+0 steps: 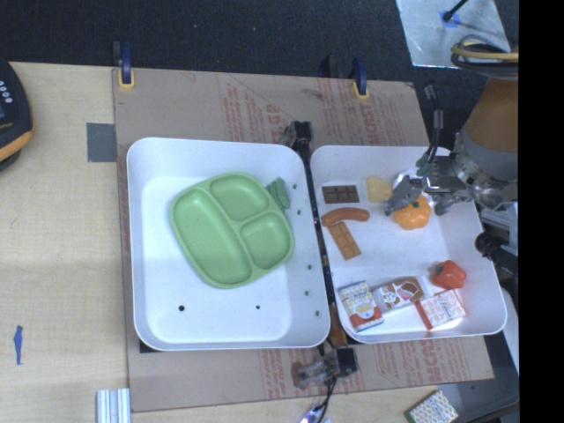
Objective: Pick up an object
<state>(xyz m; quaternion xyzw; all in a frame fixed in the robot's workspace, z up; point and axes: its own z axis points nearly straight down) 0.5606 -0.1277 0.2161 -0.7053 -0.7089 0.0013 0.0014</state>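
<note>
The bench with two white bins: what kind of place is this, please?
Probably a robot test bench in a lab: two white bins clamped on cardboard, toy food such as a sausage, and a gripper reaching in.

orange toy: top hidden by arm | packet: cut off

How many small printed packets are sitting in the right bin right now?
3, all along the near edge of the right bin: the left packet, the middle packet beside it, and the right packet below the red pepper. More could be hidden under the pincer.
</note>
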